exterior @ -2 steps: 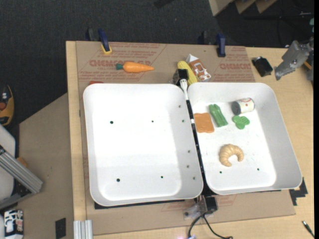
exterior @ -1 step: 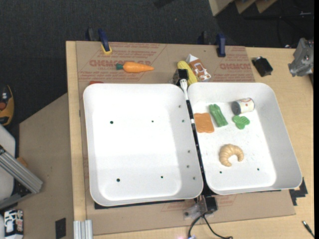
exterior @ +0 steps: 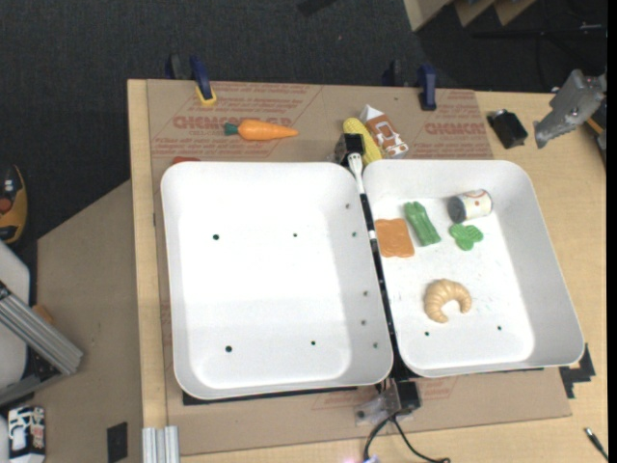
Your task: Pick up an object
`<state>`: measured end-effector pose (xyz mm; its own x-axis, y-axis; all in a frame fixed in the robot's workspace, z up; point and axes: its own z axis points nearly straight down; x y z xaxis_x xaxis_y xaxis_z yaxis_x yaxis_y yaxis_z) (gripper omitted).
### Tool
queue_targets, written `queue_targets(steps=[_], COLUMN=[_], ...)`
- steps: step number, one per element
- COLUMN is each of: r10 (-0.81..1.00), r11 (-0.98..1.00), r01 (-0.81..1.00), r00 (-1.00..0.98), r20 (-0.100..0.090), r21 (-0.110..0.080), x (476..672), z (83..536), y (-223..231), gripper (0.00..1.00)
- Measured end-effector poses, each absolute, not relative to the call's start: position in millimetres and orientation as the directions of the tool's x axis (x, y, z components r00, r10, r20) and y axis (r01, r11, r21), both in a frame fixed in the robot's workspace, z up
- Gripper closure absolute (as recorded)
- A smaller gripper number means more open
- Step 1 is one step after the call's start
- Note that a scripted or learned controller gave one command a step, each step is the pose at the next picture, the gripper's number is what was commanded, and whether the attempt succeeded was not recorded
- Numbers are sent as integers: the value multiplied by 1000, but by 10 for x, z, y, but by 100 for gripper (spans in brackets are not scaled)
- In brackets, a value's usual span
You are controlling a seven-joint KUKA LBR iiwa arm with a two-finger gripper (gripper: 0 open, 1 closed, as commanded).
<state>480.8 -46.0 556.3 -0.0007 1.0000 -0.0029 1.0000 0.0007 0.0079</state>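
Note:
The right bin (exterior: 540, 287) holds several toy foods. A tan croissant (exterior: 447, 300) lies near its middle, and an orange slab (exterior: 394, 237) sits by the bin's left wall. Beside the slab is a long green piece (exterior: 420, 223). Further right are a small green floret (exterior: 467, 235) and a white and red can (exterior: 471, 204) on its side. My gripper (exterior: 569, 109) is a grey shape at the view's upper right, beyond the right bin's far corner, well apart from all the items.
The left bin (exterior: 193, 287) is plain white. Behind the bins on the cardboard lie a carrot (exterior: 262, 131), a yellow banana-like piece (exterior: 359, 135) and a small packet (exterior: 386, 135). A black block (exterior: 507, 128) sits near the gripper. Blue clamps (exterior: 201, 80) hold the board's far edge.

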Motion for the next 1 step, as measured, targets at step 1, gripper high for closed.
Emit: queue_targets(steps=[1], r10=[1000], r11=[1], r01=[1000], r00=[-1], r20=[-4], r21=[14], x=[4815], z=[5675], y=[-459], gripper=[100])
